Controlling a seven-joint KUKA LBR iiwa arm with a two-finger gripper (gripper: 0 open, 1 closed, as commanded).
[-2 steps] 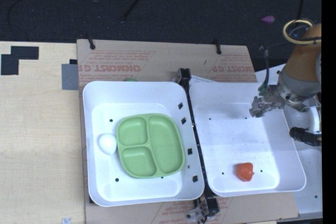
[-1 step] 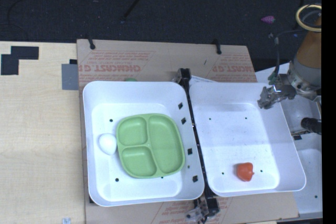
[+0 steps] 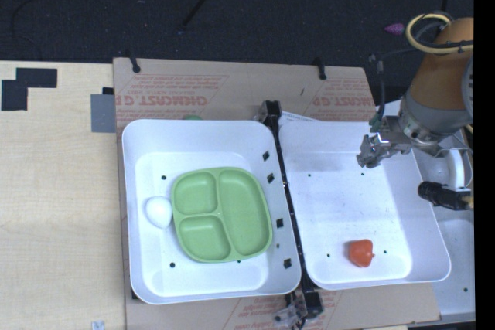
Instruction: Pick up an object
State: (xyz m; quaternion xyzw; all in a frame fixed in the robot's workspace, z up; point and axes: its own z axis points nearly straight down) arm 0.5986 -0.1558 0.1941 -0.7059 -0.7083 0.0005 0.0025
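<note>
Your bench, item by item.

Right bin (image 3: 402, 189): shallow, white, with small dark dots on its floor. It holds one red-orange object (image 3: 360, 253), small and rounded, a little lumpy in outline, with a paler patch on its upper face (too small for you to tell what it is). It lies on the floor of the bin near the front wall, well apart from every other thing.

Gripper (image 3: 370, 156): you see it over the back part of the right bin, near the far wall, at the end of the grey arm (image 3: 437, 100) that comes in from the right. The metal tip points left and down. Nothing shows between its fingers, and you cannot tell how far apart they stand. It is well apart from the red-orange object.

Left bin (image 3: 147, 143): the same white kind, just beside the right one. It holds a green plate (image 3: 222, 214) with three compartments, lying flat, and a white ball (image 3: 158, 212) touching the plate's left edge.

Under both bins: a sheet of cardboard (image 3: 232, 93) with red printing, on a pale wooden tabletop (image 3: 54, 205).
</note>
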